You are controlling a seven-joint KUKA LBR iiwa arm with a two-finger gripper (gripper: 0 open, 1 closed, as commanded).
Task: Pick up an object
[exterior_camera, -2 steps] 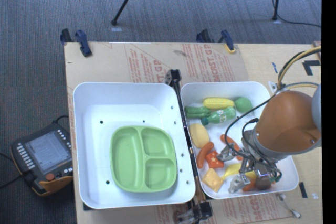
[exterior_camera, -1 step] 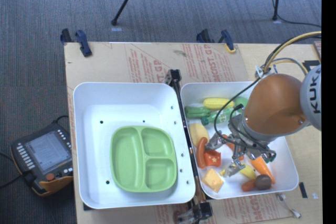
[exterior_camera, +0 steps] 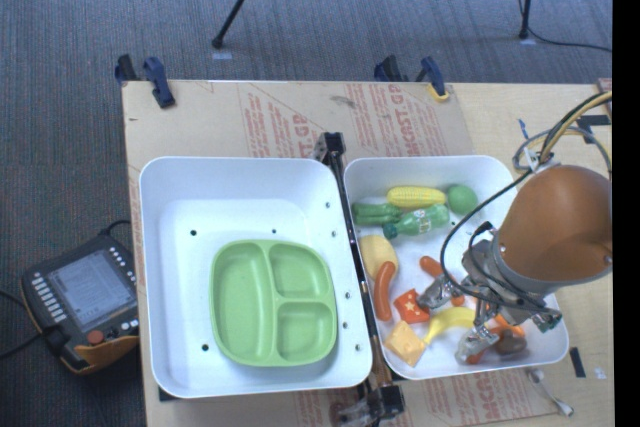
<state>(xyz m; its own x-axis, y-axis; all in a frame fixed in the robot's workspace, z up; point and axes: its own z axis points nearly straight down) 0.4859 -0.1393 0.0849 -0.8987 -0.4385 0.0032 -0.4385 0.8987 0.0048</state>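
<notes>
You have the gripper (exterior_camera: 468, 320) low in the right bin (exterior_camera: 520, 177), fingers spread wide over the yellow banana (exterior_camera: 452, 319); nothing is held, so grasp and lift remain.

— Any lettering you can make out?

— Only on the cardboard sheet (exterior_camera: 290, 115) under the bins, up and to the left of the gripper (exterior_camera: 462, 323). It carries faded red printing, turned so it reads rotated or upside down from here. The strokes are too blurred to spell out with any confidence.

— More of it elsewhere?

— A trace of the same red print at the lower edge, below and left of the gripper, also unreadable.

— What about the pendant (exterior_camera: 80, 295) on the floor?

— Far to the left of the gripper; its screen is lit, but nothing on it can be read.
</notes>
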